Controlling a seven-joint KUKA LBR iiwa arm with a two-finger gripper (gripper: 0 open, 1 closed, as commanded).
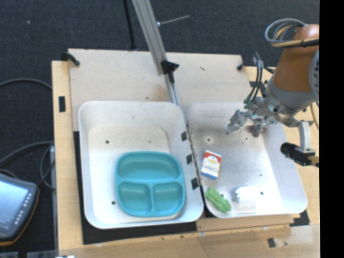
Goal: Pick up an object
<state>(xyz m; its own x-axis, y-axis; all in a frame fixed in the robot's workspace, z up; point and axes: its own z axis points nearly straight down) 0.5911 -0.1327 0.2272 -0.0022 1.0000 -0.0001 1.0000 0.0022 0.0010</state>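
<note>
The hand hangs over the upper part of the right bin, fingers spread, gripping nothing. Below it lie a small carton, print too small to read, a green object and a white object.

Evenly and brightly lit from overhead, soft and diffuse. Only faint, short shadows under the teal divided tray toward 6 o'clock. Whites of the right bin near washed out, hiding the pale object at 5 o'clock. Slightly soft and grainy throughout; dark floor at 12 o'clock noisy.
</note>
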